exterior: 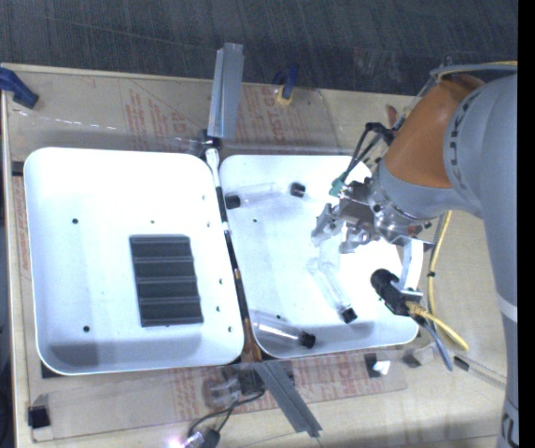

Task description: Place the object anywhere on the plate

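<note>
The plate [166,280] is a dark ribbed rectangle lying flat in the left bin [62,194]. Several clear tubes with black caps lie in the right bin [276,250]: one at the back left [256,194], one near the front right [330,289] and one along the front wall [281,329]. A lone black cap [297,190] sits at the back. My gripper [339,234] hangs over the right half of the right bin, just behind the front-right tube. Its two metal fingers stand apart, open, with nothing between them.
The grey arm with its orange band [426,147] comes in over the right bin's right wall. A yellow cable [435,329] and a black fitting [393,292] hang by that wall. A metal bar [225,91] rises behind the wall between the bins.
</note>
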You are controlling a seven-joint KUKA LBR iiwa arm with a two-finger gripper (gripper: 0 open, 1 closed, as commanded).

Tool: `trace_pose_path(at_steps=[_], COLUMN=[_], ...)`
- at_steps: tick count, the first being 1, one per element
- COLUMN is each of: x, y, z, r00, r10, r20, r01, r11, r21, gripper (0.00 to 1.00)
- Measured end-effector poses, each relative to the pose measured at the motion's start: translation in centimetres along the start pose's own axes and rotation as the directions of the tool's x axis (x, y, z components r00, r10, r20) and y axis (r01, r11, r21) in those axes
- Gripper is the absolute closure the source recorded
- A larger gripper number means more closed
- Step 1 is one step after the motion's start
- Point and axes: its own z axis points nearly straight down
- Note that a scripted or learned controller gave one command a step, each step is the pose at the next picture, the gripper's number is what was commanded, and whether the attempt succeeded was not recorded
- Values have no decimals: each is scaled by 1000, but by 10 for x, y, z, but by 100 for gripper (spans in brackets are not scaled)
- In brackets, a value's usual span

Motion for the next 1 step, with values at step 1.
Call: trace_pose_path(at_steps=[1], x=[85], y=[67], z=[61], r00=[999], r10=[41], r20=[1], r01=[-41], r11=[999], r21=[3], gripper=[100])
